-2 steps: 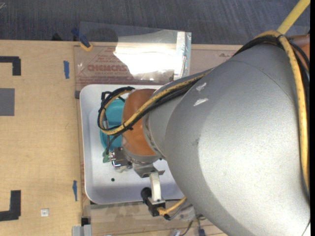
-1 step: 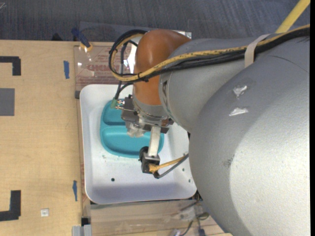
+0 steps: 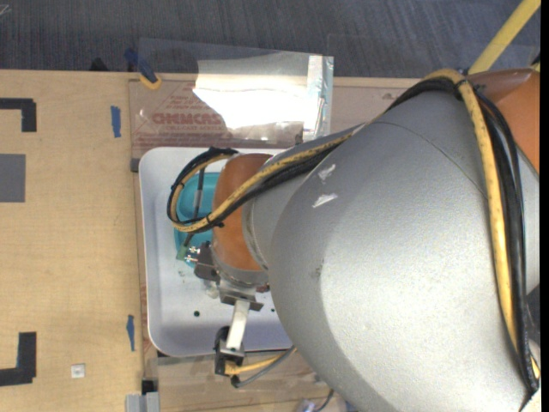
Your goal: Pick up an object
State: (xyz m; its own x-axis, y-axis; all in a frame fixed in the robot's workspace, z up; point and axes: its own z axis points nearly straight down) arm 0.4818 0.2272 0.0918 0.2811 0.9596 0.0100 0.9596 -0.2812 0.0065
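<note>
My arm reaches down into the left white bin (image 3: 155, 256), and its grey body and orange band cover most of the bin. The gripper (image 3: 206, 269) sits low over the bin floor near the left wall, largely hidden under the wrist. A teal object (image 3: 183, 249) peeks out just left of the gripper, close to it or touching it; I cannot tell which. Most of that object is hidden behind the wrist and cables.
A small dark speck (image 3: 196, 314) lies on the bin floor near the front. A shiny clear plastic sheet (image 3: 253, 101) lies behind the bin. Brown board (image 3: 69, 230) with black and blue tape marks stretches to the left.
</note>
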